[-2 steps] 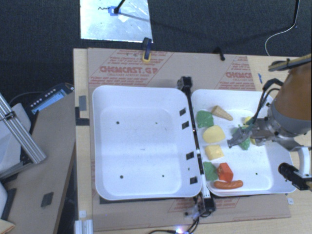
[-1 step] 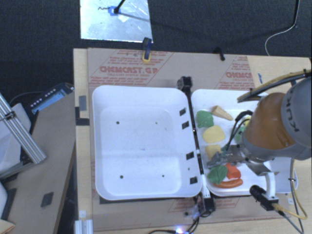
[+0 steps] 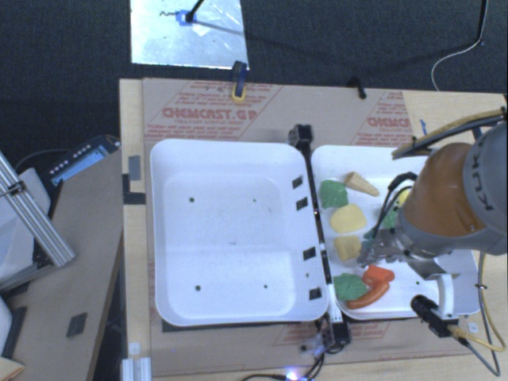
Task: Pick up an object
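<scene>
Reach step, we reckon: end effector low over pepper, can't tell its state; next, we close squarely

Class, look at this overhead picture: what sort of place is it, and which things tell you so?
Probably a robotics lab test bench. A grey arm reaches over two white bins, toy-like foods such as an orange piece lie in the right bin, and cables trail around.

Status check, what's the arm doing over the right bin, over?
Gripper low in right bin, beside orange toy; grip unclear. Yellow pieces and green pieces crowd its left. Left bin not involved.
</scene>
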Motion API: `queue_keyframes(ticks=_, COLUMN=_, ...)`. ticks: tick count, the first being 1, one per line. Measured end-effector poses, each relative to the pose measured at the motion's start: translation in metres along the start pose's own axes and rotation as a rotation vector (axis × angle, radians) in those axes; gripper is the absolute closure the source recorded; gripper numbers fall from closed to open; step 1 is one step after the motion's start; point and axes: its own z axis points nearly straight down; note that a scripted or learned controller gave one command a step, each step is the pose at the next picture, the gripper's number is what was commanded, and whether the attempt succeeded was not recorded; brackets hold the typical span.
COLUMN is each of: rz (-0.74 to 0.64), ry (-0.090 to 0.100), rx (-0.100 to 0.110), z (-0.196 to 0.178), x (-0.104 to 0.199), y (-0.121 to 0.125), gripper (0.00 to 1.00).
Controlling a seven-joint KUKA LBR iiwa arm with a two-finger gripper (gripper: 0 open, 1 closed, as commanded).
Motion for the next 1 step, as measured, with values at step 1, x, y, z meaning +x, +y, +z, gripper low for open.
queue_keyframes(ticks=1, rz=0.000, ry=0.000, rx=-0.002, z=-0.0103, x=-0.0001, y=0.0008, gripper=1.00)
